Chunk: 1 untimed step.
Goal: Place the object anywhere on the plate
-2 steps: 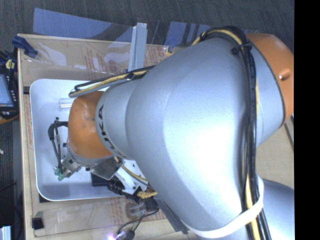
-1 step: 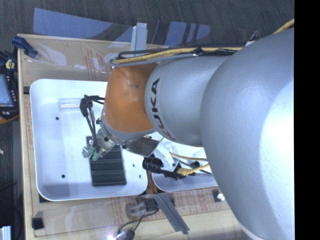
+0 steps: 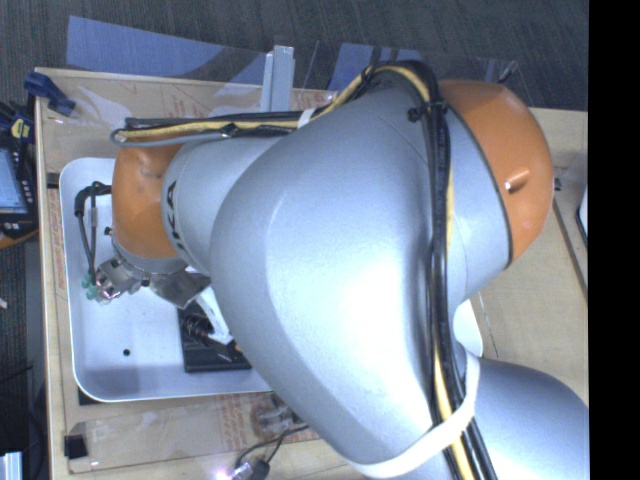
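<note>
My grey arm (image 3: 350,268) fills most of the view and hides the right side of the bench and much of the left white bin (image 3: 72,268). The orange band (image 3: 140,208) above the wrist sits over the bin's upper left part. Below it, my gripper (image 3: 102,286) hangs over the left side of the bin, close to its left wall. A tiny dark speck (image 3: 127,352) lies on the bin floor below the gripper.
The bin's left wall and front wall (image 3: 140,393) show as raised white rims. The wooden bench edge (image 3: 42,268) runs along the left, with a dark device (image 3: 15,183) beyond it. A yellow cable (image 3: 200,128) runs along the arm.
</note>
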{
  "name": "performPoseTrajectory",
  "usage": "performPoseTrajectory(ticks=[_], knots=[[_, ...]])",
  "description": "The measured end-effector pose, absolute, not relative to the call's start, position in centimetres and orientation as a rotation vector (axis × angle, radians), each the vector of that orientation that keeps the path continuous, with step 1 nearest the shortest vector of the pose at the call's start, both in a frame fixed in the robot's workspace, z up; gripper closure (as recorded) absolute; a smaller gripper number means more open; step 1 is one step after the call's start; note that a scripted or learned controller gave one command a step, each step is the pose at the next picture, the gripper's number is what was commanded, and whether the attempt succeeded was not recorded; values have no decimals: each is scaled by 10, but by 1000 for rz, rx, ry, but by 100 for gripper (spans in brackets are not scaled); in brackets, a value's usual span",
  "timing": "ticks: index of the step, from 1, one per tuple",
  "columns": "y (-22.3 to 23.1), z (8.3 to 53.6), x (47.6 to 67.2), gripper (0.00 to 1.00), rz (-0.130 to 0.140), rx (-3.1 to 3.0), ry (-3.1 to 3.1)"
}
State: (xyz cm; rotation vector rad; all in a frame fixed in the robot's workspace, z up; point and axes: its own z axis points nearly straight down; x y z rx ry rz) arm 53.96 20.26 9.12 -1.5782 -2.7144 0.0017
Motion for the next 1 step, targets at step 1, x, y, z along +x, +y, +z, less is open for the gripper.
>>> performPoseTrajectory(ticks=[1], knots=[[178,125,512,100,4,-858,-3018]])
